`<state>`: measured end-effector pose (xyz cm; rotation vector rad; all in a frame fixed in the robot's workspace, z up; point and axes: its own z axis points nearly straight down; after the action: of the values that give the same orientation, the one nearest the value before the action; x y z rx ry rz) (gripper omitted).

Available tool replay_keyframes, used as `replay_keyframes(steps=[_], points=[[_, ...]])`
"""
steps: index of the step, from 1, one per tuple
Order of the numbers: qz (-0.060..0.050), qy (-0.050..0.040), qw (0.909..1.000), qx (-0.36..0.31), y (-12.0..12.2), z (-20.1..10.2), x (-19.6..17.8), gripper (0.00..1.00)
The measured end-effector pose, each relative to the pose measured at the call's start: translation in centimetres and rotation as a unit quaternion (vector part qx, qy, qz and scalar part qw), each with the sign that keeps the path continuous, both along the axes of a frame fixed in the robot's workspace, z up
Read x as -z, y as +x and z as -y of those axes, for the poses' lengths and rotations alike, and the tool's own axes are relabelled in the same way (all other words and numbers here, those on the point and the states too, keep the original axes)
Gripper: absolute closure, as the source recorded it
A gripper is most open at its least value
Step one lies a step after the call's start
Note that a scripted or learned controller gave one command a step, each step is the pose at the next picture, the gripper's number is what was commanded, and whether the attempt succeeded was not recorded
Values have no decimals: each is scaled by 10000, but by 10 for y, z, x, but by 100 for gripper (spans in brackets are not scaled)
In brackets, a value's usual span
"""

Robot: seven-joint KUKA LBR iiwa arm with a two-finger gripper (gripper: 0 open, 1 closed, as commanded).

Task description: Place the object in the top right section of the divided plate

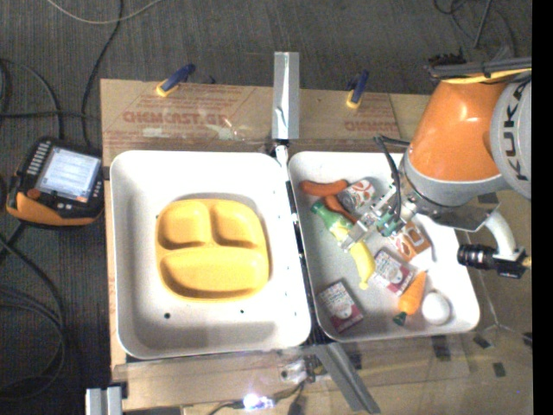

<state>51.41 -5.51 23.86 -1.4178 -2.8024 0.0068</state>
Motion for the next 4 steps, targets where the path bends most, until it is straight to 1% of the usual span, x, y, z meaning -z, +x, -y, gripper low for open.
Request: replay_keyframes(steps=[1,2,3,4], points=[[-6,10,9998,-173,22,-84,6,100],[-7,6,10000,-91,77,-145,25,100],[-8,-2,9980,640,91,-63,42,100],[-5,4,9950,995,110,-97,45,100]])
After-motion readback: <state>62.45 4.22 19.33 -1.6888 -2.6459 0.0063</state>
